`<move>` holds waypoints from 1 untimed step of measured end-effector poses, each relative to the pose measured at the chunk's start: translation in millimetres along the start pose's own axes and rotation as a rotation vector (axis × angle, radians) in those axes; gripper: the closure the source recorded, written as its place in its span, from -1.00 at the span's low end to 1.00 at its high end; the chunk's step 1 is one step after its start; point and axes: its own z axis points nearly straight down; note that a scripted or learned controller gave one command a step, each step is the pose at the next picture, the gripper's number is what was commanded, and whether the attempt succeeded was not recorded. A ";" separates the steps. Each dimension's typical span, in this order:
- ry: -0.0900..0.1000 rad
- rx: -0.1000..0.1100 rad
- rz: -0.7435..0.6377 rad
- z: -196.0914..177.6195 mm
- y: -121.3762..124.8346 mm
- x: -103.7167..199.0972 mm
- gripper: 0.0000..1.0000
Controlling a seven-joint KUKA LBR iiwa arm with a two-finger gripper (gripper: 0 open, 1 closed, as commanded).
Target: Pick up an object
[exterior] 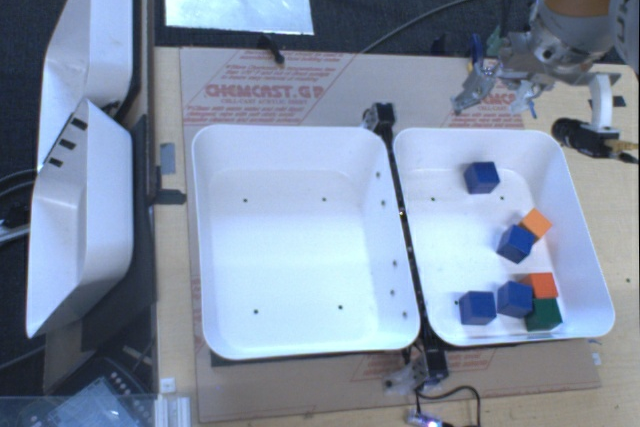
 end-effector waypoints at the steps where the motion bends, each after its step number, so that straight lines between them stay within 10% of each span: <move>1: 0.000 0.007 0.006 97.0 -17.9 -79.9 -1.00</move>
